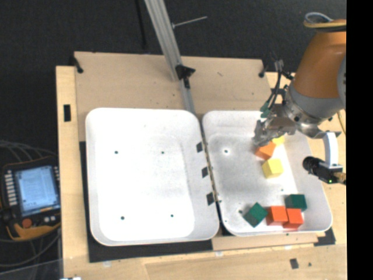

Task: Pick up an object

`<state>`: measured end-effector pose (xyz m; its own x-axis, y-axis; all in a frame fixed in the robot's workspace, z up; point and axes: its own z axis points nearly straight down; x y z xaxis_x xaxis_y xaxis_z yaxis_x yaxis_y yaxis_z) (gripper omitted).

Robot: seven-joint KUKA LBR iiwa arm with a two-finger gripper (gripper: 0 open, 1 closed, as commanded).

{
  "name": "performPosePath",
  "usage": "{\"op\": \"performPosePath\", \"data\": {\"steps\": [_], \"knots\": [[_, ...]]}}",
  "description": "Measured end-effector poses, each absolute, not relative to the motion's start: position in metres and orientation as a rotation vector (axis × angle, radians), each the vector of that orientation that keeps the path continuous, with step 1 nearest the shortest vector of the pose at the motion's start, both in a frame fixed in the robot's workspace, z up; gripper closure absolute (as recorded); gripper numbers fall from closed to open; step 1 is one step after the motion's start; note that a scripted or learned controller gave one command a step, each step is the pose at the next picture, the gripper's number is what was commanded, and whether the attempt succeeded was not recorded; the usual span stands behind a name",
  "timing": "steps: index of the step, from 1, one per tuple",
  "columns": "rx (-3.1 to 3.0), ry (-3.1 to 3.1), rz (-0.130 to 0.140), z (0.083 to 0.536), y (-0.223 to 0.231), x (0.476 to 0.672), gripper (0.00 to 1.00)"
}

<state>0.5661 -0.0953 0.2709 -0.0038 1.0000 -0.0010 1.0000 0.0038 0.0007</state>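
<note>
Gripper (266, 139) is down in the right bin (233, 174), right over an orange block (266, 151). Can't tell the fingers' state. A yellow block (272, 168) sits just beside.

We see open floor across the left bin (145, 174), nothing standing on it. In the right bin (233, 168) the left half is bare, easy entry from above. Obstacles sit right: an orange block (266, 151) and a yellow block (272, 168) mid-bin, close together, with the gripper (265, 134) right over the orange one. The front edge is crowded: green block (254, 214), two orange blocks (285, 216) touching, dark green block (296, 201) behind. The slanted metal pole (166, 37) crosses above the back.
</note>
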Motion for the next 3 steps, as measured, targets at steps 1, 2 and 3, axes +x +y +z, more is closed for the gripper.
{"op": "performPosePath", "data": {"steps": [1,2,3], "knots": [[2.214,2.229,0.002,0.273,-0.042,0.553,1.00],[2.216,2.229,-0.001,0.251,0.004,0.538,1.00],[2.215,2.230,-0.001,0.234,0.056,0.528,1.00]]}}
